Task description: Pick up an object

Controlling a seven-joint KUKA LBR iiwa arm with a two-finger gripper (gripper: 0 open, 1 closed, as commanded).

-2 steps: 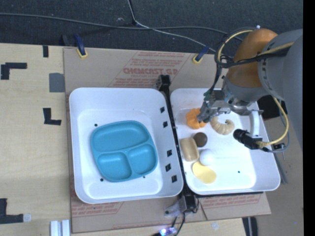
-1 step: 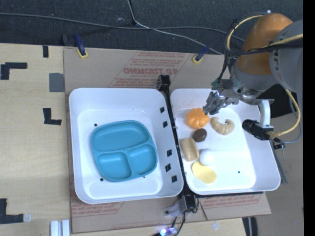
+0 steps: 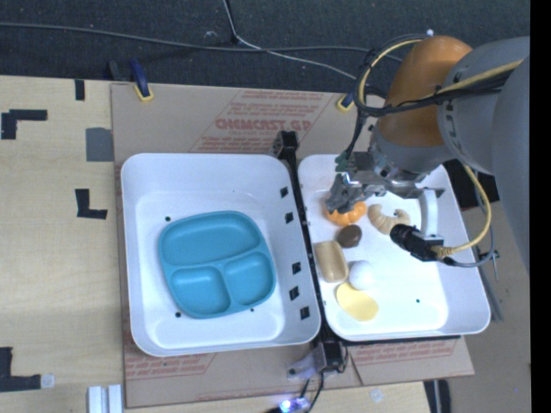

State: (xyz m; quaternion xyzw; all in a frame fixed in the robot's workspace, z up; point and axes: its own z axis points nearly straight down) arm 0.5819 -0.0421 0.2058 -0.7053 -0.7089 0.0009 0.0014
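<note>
Worktop (image 3: 52,256) of pale wood carries a cardboard sheet (image 3: 250,119) with red printing that we cannot read clearly, and on that sheet sit two shallow white bins side by side. We see the grey arm (image 3: 482,101) with its orange band (image 3: 426,67) reaching in from the right over the right bin (image 3: 430,317). The left bin (image 3: 146,188) holds a blue divided plate (image 3: 215,263) with three compartments, lying flat near its middle. In the right bin we find a cluster of small things: a tan block (image 3: 330,260), a yellow disc (image 3: 356,303) nearest the front wall, a white ball (image 3: 361,274) touching the block's right side, a pale curved piece (image 3: 381,218), a small brown ball (image 3: 349,237), and an orange object (image 3: 344,214) just behind that brown ball. The gripper (image 3: 347,194) hangs directly over the orange object, its tips down at the object's upper edge; how wide it stands we cannot tell, since its own body hides the tips.
</note>
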